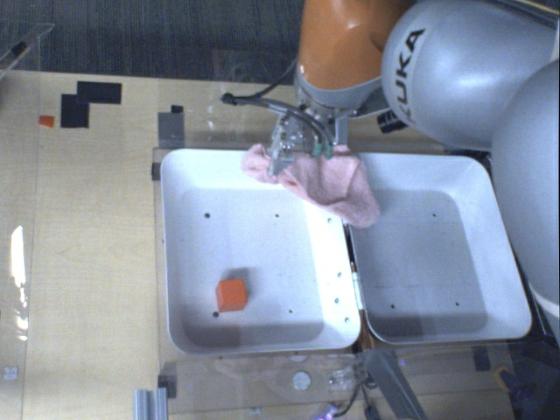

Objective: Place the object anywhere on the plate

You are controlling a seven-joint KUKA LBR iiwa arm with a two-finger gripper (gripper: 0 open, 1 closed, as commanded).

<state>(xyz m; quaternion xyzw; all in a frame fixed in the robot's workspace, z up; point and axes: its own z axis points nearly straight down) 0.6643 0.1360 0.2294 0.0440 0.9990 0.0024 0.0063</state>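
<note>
Orange block (232,295) lying near front-left corner of left bin (188,234), open floor all around. Pincer (300,150) clenched on pink cloth (328,186), draping over back rim onto right bin (472,234).

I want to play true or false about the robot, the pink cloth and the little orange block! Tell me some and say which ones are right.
1. The orange block sits in the left bin. True.
2. The pink cloth lies flat in the middle of the right bin. False: it hangs at the far edge where the two bins meet, right under the gripper.
3. The block touches the cloth. False: they are well apart, the block near the front of the left bin and the cloth at the back.
4. The arm has an orange band above the wrist. True.
5. The block is on a plate. False: it rests on the bin floor.
</note>
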